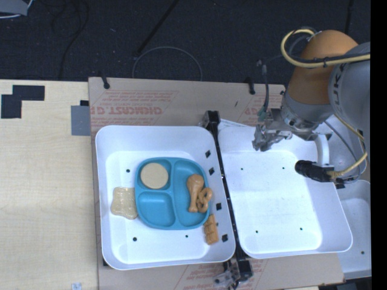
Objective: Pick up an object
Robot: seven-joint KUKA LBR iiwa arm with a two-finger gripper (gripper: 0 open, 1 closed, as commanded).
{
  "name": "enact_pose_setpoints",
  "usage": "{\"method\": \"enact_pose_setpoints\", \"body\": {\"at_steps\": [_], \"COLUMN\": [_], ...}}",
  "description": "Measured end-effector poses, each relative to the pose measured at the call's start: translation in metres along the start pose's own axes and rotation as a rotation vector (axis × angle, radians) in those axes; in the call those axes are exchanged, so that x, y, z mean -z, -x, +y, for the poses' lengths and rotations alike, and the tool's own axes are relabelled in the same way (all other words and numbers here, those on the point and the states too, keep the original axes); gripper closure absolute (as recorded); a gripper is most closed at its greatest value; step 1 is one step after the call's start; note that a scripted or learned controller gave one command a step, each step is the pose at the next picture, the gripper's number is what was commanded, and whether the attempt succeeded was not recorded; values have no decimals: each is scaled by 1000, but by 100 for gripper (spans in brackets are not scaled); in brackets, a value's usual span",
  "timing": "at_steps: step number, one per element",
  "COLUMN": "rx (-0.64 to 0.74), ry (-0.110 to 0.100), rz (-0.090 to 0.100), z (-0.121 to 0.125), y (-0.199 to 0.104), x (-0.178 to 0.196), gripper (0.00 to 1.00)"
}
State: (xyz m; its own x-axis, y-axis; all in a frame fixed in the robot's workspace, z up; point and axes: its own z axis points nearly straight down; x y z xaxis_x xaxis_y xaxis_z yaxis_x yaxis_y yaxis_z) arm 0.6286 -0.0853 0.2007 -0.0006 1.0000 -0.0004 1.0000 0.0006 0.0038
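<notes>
1 pretzel (199,193) on blue tray (158,207), long axis running near-far, tool (266,139) over right bin (284,222), grip state unclear

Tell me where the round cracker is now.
The round cracker lies in the upper left compartment of the blue tray, inside the left bin.

Two shallow white bins sit side by side on the surface, the left bin (115,156) and the right bin (284,210), joined by a black clamp strip (221,174) along their shared edge. Beneath them lies a cardboard sheet (157,104) with red print. Along the surface's far edge, dark carpet (151,29) carries loose black cables (166,62).
</notes>
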Motion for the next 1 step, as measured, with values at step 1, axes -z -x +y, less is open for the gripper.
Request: {"method": "enact_pose_setpoints", "body": {"at_steps": [1], "rx": [0], "ry": [-1], "rz": [0], "z": [1], "y": [2], "x": [53], "gripper": [100]}}
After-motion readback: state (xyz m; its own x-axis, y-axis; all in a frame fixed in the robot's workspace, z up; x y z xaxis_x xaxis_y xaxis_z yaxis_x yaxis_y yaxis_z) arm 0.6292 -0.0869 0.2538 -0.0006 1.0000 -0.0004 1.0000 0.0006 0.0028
